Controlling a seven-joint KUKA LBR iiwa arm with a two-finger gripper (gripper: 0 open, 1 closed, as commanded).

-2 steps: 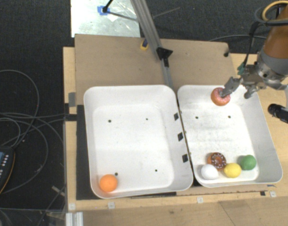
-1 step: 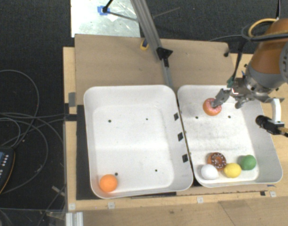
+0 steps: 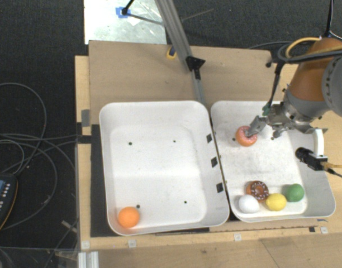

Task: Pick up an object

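My gripper [image 3: 250, 130] sits on the pink donut [image 3: 246, 137]; I cannot tell its state. A chocolate donut [image 3: 258, 190], white ball [image 3: 248, 204], lemon [image 3: 276, 201] and green ball [image 3: 294, 192] lie nearer, well apart.

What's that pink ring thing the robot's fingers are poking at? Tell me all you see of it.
The pink ring looks like a small toy doughnut, pink on top with a paler tan edge. It lies flat on the floor of the right bin, in its far left part, apart from the other items. The gripper reaches its upper edge.
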